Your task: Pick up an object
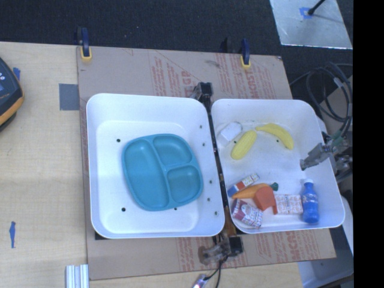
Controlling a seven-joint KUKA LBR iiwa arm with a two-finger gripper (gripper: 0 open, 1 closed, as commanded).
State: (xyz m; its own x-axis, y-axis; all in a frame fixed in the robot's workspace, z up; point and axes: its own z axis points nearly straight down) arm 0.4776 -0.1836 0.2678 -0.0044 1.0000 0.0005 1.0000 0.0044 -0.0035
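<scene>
Objects for picking are gathered in the right bin [312,116], while the left bin [108,110] is occupied by a blue divided plate [162,171]. Listed from larger to smaller, a yellow banana [277,134], a corn cob [243,144], a blue bottle [309,202] and an orange carrot [255,192] are seen. The gripper [313,158] is seen at the bin's right edge, above the bottle; whether its fingers are wide or narrow cannot be told.

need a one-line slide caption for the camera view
Gripper at the right bin's edge, above the blue bottle; blue divided plate sits in the left bin.
</scene>
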